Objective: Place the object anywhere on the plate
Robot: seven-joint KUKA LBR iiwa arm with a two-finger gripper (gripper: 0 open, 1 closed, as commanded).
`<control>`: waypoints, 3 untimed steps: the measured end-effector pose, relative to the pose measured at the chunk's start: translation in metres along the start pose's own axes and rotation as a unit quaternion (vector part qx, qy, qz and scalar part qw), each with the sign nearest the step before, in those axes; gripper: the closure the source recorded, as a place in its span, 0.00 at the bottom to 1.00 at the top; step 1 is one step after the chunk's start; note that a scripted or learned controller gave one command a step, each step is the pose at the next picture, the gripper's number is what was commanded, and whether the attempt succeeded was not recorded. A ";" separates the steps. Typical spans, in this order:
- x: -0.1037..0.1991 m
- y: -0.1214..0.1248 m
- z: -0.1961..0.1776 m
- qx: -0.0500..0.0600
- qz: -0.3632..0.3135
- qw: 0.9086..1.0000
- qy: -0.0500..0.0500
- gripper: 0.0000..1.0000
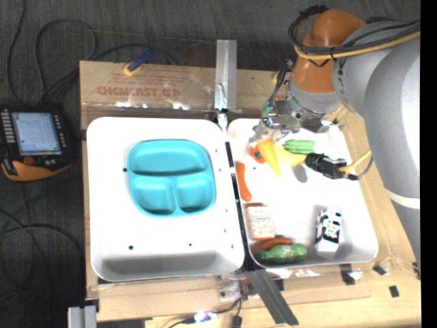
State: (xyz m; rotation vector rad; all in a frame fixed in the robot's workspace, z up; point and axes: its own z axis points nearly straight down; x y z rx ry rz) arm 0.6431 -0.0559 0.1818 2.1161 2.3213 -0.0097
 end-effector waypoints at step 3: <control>0.160 -0.029 0.000 0.000 -0.064 0.998 0.002 0.00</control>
